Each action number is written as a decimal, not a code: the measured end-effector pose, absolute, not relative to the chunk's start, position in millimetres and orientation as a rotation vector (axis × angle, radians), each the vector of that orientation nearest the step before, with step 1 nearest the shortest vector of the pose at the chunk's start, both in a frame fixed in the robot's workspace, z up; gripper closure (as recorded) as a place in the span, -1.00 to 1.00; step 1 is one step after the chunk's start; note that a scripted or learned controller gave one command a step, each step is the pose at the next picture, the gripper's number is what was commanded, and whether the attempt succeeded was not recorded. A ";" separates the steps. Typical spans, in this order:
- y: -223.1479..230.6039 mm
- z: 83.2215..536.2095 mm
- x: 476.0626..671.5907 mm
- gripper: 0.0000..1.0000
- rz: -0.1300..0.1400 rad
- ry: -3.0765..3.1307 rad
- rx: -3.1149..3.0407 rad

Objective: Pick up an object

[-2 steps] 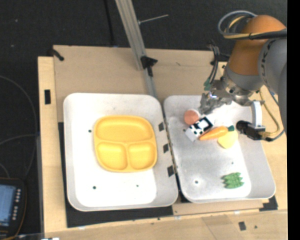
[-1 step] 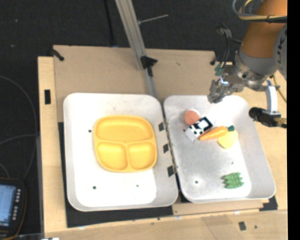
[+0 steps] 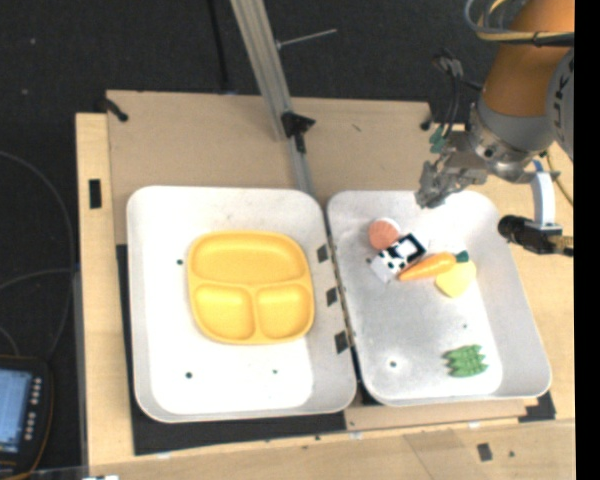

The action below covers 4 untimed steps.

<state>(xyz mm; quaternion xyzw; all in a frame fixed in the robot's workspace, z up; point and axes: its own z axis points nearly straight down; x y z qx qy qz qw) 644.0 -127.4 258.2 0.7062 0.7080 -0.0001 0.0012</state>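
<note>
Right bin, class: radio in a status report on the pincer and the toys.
Pincer over right bin's far edge, holding nothing. Carrot, cow block, pink ball, lemon clustered; green piece apart. Nothing blocking.

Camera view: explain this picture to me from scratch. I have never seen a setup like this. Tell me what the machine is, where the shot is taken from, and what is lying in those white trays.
The picture comes from one fixed camera above a bench, looking down at a slant. The grey and orange machine at the upper right is a robot arm; a program moves it. Its hand hangs over the far edge of the right bin, and nothing shows between its fingers.

Two shallow white bins sit side by side. The left bin holds a yellow tray with three compartments. The right bin holds small toys: a pink ball, a black and white block, an orange carrot and a yellow piece clustered together, and a green piece apart, nearer the camera.

The job is to pick up an object; none is picked up yet.
</note>
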 end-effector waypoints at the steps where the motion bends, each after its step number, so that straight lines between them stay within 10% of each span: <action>1: -65.3 254.4 643.2 1.00 0.001 2.229 2.214; 4: 85.2 239.8 649.0 1.00 0.002 2.229 2.214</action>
